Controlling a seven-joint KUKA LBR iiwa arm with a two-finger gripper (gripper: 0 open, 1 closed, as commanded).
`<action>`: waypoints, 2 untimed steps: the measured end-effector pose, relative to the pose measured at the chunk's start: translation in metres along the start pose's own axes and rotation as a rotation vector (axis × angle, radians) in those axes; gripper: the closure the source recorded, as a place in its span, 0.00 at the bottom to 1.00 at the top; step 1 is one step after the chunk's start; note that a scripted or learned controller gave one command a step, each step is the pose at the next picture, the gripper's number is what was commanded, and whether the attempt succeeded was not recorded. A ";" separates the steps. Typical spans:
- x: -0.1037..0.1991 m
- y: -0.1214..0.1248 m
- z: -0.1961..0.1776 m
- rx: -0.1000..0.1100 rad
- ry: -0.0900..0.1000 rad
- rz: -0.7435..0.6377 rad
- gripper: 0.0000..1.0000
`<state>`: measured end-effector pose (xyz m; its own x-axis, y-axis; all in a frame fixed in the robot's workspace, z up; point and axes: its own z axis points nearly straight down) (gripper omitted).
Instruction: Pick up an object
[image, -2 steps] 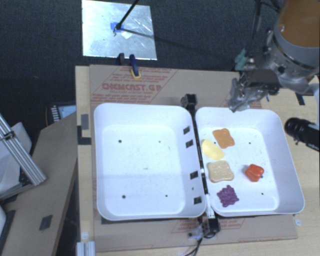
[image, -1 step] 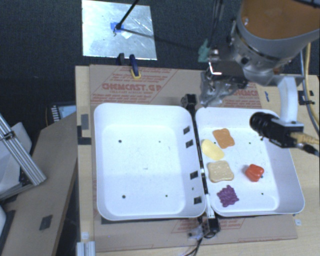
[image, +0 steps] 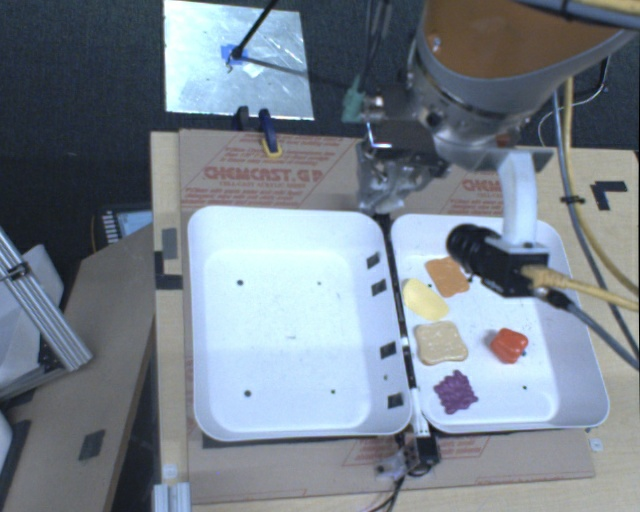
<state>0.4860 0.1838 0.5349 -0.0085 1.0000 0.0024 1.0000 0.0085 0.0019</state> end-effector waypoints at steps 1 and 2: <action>0.054 0.000 0.000 0.001 0.000 -0.001 1.00; 0.051 0.001 -0.012 -0.002 0.001 0.004 1.00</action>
<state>0.4865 0.2347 0.5465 -0.0047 1.0000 0.0036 1.0000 0.0047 0.0041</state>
